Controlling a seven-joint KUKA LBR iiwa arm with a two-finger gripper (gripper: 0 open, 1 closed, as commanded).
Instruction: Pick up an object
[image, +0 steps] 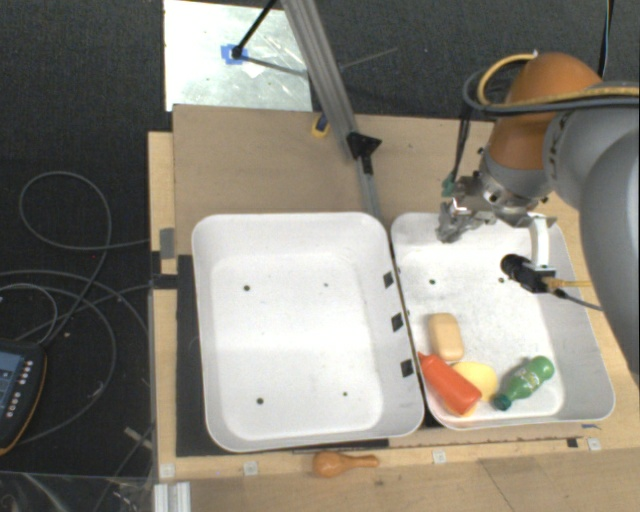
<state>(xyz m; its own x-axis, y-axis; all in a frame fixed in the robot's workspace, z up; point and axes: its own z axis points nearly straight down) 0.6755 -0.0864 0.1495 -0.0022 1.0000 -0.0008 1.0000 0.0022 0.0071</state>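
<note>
Jaws: can't tell, too small and blurry
Gripper (452, 222): over right bin's (585, 330) back-left corner
Objects: carrot (449, 385), bottle (523, 382) crowd front edge
Open room: left bin (215, 330)

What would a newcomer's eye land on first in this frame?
Probably the big grey arm with its orange band reaching in from the right, its gripper over the far end of the right bin. Next, the colourful cluster at that bin's near end: a tan block, an orange-red piece, a yellow piece and a green bottle. An orange-brown object lies outside on the bench, in front of the left bin.
</note>
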